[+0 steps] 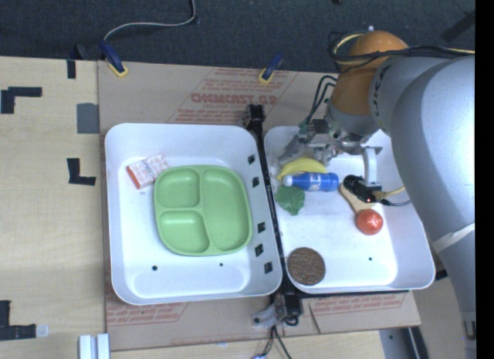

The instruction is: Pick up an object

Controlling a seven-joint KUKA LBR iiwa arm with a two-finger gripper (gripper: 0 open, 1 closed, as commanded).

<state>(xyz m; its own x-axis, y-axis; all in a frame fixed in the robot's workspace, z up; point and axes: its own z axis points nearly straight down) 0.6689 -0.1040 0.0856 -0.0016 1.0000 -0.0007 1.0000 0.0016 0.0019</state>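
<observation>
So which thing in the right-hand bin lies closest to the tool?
The yellow banana, right beside the tool; the blue bottle lies just past it, the brown disc farthest.

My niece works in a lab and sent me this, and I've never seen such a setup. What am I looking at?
This is one camera fixed above a bench, looking down at a slant. The big grey shape with the orange band is a robot arm reaching in from the right. Its end effector hangs over the far end of the right white bin, just above a yellow banana-shaped thing. I cannot tell whether it grips anything. That bin also holds a blue bottle, a green lump, a brown disc and a red ball. The left white bin holds a green divided plate and a small red-and-white packet.
</observation>
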